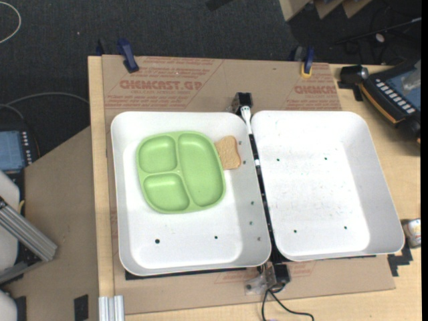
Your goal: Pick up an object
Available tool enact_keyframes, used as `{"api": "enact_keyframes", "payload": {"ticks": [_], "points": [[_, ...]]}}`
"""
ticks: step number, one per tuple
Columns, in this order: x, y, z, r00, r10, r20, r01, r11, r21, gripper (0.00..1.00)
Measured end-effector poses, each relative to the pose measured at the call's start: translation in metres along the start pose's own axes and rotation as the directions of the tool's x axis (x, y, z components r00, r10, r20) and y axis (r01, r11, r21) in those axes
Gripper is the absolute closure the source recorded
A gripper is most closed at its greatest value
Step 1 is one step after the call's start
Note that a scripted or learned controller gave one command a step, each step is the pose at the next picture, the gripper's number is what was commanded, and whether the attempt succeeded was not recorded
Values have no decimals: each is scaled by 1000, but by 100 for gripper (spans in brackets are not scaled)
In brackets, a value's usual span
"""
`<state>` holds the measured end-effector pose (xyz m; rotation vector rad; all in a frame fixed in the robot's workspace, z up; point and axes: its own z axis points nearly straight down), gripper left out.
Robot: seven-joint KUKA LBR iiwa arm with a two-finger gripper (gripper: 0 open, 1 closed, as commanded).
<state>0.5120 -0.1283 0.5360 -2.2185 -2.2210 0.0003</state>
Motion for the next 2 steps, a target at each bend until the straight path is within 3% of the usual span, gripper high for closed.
{"api": "enact_keyframes", "payload": {"ticks": [1,2], "points": [[87,-34,12,1000,-9,-1,9,1000,1,0],[228,-33,1,1000,-16,-2,16,1000,-5,0]]}}
